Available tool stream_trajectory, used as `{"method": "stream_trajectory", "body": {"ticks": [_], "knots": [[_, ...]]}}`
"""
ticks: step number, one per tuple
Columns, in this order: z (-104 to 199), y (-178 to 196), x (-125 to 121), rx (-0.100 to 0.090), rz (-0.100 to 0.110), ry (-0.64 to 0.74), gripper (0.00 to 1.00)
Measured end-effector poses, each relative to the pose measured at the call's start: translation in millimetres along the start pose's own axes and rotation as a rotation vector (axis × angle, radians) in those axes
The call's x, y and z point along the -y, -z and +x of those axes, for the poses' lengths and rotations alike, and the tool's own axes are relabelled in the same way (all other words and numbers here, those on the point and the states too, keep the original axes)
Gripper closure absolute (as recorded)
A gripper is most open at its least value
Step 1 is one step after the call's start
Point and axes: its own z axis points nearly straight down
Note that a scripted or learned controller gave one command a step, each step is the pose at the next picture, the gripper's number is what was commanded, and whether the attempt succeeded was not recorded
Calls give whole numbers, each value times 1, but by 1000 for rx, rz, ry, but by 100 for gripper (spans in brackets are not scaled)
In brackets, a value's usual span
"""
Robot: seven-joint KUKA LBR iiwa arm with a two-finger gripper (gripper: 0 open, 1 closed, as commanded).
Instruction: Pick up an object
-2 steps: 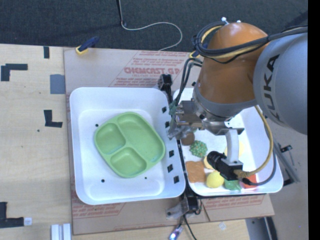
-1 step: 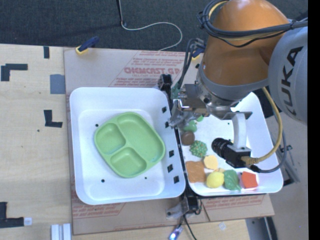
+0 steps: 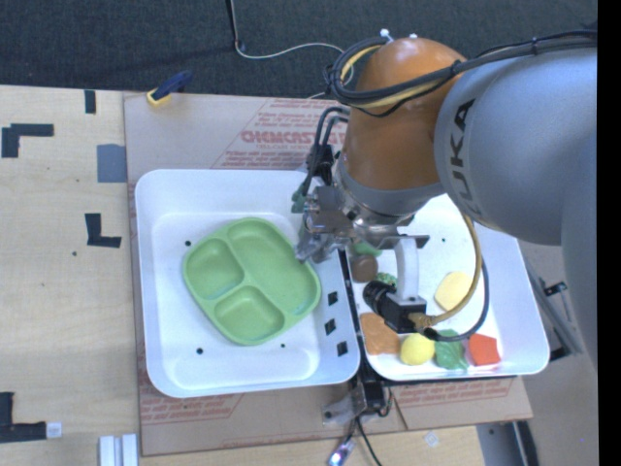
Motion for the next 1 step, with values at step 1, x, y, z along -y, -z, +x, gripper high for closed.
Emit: {"method": "stream_trajectory", "body": {"ticks": [1], "knots": [[-67,-12,-12,0,-4,-7,100]]}}
